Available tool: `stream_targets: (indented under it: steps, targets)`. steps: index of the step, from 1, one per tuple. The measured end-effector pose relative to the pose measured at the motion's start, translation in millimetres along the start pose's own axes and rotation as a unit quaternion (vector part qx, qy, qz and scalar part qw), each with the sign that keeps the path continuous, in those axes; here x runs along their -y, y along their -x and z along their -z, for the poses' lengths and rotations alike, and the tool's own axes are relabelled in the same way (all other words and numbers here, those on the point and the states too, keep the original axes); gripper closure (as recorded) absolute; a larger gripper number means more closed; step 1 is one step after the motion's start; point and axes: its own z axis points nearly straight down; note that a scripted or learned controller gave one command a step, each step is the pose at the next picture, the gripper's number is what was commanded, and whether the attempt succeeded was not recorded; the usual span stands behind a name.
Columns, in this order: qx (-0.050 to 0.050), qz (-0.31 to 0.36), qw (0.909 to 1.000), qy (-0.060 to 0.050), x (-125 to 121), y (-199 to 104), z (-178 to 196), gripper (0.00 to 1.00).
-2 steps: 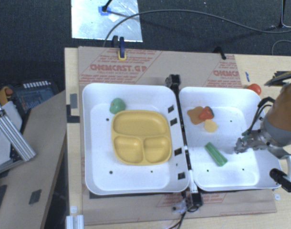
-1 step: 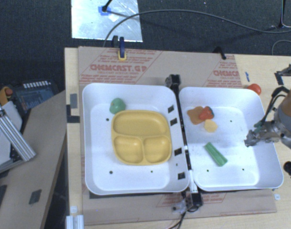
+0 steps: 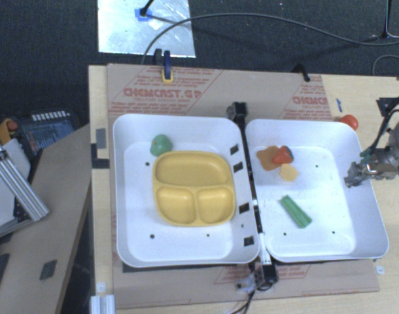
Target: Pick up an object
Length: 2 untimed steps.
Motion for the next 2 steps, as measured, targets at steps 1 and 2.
stream_targets:
  steps: [1, 2]
  targets:
    - [-0.001, 0.0, 1.0, -0.002, -1.0, 0.1, 0.0, 1.0]
    - [-0.002, 0.002, 1.0, -0.003, -2.8, -49.3, -9.1, 1.0]
